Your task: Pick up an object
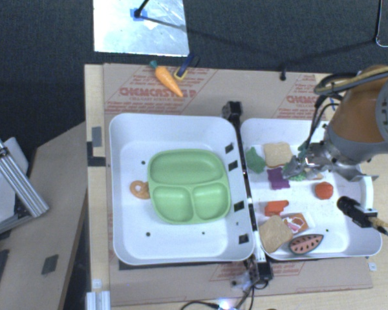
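Purple toy (278, 179) lies in the right bin (359, 241), just left of and below the gripper (300, 167). Whether it is grasped, I cannot tell.

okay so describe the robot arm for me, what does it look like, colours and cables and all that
The arm is a thick rounded body, grey with a broad orange band above the wrist. Thin dark and yellowish cables loop over its top. The gripper at its end is a small, dark metallic piece. Its finer details are too small to make out.
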{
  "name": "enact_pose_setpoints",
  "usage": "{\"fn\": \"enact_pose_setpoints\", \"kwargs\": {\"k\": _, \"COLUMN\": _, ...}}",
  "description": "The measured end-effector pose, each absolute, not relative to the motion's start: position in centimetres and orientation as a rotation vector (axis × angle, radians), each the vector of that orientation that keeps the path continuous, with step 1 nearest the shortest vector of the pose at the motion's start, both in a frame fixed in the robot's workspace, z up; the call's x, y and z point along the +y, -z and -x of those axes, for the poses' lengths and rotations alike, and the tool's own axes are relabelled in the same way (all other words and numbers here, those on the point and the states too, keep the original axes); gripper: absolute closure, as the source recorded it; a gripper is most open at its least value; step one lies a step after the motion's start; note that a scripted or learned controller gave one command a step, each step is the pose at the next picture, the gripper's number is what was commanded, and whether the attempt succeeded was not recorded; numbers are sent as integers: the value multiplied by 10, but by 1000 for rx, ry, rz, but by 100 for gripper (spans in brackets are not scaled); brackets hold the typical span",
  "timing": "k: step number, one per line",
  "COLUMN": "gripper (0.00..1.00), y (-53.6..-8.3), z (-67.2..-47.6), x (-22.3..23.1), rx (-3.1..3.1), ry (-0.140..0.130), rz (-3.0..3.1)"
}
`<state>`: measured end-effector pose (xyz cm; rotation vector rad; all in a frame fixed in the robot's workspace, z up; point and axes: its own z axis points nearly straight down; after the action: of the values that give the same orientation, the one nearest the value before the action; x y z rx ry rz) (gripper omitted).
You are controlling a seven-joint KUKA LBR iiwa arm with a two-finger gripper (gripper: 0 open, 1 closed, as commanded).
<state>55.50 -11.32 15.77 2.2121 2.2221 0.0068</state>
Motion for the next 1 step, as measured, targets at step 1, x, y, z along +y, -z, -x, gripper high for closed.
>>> {"fn": "enact_pose_setpoints", "kwargs": {"k": 1, "gripper": 100, "y": -216, "z": -551, "x": -106, "rx": 2223, "ry": -7, "rz": -2212}}
